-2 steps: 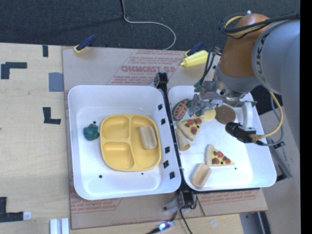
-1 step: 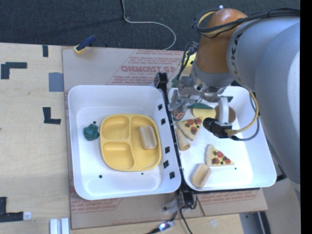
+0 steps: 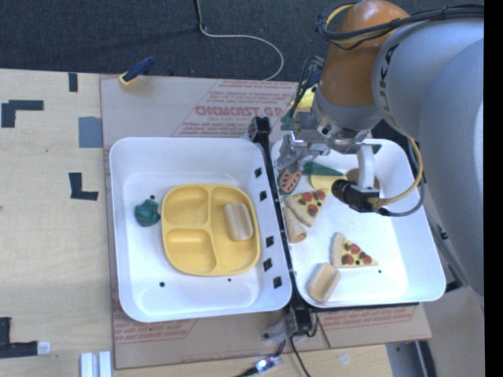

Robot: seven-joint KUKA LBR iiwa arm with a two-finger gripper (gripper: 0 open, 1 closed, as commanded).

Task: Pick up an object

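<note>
My gripper [image 3: 293, 159] hangs over the far left corner of the right bin [image 3: 409, 285], close to the divider between the bins. Right below it lies a small red-brown pizza piece [image 3: 289, 181]. A larger pizza slice [image 3: 308, 205] and a tan crust piece [image 3: 295, 228] lie just nearer. Another pizza slice [image 3: 354, 254] and a bread roll [image 3: 322, 281] rest toward the bin's front. A green item [image 3: 323, 167] and a pale yellow item [image 3: 318, 181] sit partly under the wrist.
The left bin [image 3: 126, 175] holds a yellow compartment plate [image 3: 196, 238] with a tan roll [image 3: 238, 220] on it, and a green broccoli piece [image 3: 147, 210] beside it. A black part on a cable [image 3: 354, 194] hangs from the arm over the right bin.
</note>
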